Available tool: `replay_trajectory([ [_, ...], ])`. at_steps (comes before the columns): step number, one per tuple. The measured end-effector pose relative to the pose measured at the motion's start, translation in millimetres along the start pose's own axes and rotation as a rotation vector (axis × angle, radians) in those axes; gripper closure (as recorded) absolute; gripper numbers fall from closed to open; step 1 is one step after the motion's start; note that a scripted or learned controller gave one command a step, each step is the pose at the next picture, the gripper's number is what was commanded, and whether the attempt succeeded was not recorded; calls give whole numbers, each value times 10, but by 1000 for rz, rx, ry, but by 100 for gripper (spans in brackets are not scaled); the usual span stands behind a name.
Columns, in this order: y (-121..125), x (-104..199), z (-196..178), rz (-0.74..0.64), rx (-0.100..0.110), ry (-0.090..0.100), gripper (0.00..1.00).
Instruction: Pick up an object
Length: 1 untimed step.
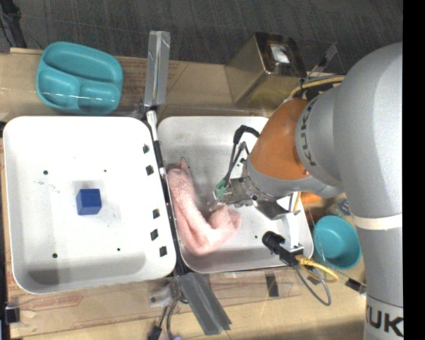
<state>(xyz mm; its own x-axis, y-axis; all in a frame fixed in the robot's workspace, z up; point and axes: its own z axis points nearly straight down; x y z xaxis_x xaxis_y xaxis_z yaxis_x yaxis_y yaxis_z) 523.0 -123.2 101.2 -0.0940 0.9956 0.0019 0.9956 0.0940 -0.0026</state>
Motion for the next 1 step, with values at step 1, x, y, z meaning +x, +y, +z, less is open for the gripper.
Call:
replay_trajectory([
  [1,264,364,-1909,32,-4,-2,100],
])
